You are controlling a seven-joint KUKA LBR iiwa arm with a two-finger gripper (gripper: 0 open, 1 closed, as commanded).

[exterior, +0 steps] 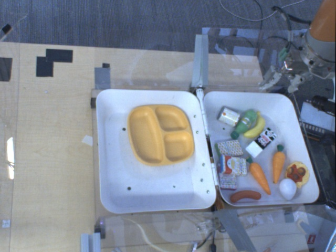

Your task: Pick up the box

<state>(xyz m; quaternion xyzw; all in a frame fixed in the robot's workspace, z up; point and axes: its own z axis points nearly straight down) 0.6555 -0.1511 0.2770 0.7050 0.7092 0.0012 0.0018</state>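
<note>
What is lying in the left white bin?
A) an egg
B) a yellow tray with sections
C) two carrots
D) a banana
B: the yellow tray with three sections lies in the left bin, while the food toys are all in the right bin.

Light wooden bench top (47, 156) occupies left and lower field. Beyond its far edge: grey-blue ribbed carpet floor (131, 14). On the bench near that far edge, black tape patches (52, 61). A thin cable (247, 4) loops over the carpet, right of the patches. Bright glare streak (9, 154) at the bench's left edge.
</note>
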